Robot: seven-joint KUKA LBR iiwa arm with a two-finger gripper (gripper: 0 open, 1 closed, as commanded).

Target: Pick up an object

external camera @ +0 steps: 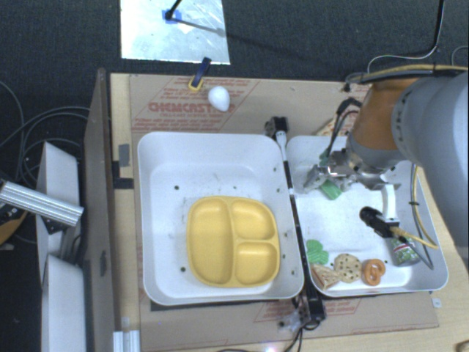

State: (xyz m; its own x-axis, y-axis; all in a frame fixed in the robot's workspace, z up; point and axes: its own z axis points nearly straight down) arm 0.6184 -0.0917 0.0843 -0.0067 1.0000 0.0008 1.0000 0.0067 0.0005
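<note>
Hovering low over the far left part of the right bin (pixel 429 218), my claw (pixel 331 178) sits right at a small green object (pixel 331 191); whether I'm gripping it I cannot tell. Near the front edge lie a green piece (pixel 317 251), a cracker (pixel 327 274), a cookie (pixel 347 267) and a pretzel (pixel 373 271). A yellow divided plate (pixel 233 240) fills the left bin (pixel 165 167). Red print on the cardboard (pixel 179 97) behind is too blurred to read.
</note>
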